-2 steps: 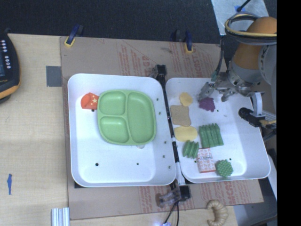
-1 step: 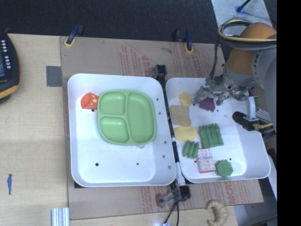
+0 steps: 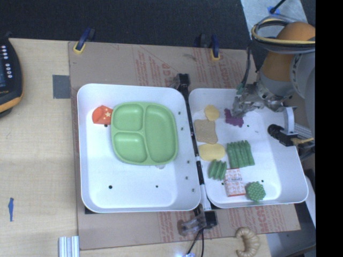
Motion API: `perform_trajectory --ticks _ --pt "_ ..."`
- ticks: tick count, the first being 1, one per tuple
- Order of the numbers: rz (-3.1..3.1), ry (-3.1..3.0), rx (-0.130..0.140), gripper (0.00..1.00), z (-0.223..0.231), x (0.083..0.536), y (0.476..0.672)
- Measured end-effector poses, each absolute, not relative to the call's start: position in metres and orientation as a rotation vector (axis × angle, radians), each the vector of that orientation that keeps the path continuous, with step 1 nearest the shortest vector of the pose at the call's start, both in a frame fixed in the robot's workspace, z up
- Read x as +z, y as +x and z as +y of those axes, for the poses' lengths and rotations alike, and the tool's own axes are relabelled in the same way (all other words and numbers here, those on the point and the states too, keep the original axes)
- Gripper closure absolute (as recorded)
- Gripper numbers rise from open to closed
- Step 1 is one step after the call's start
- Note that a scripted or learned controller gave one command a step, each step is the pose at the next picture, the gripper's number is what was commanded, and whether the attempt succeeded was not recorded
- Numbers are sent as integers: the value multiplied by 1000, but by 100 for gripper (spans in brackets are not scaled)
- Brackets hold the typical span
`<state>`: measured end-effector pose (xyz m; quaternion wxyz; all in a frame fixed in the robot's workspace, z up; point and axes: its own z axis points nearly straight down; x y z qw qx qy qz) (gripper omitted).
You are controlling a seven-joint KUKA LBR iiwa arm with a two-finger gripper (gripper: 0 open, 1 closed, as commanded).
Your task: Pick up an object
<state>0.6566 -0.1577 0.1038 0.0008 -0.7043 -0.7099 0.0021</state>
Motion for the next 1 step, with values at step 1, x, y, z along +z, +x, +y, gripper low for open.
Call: perform_trajectory --ticks 1 --pt "-2229 -2210 8 0 -158 103 656"
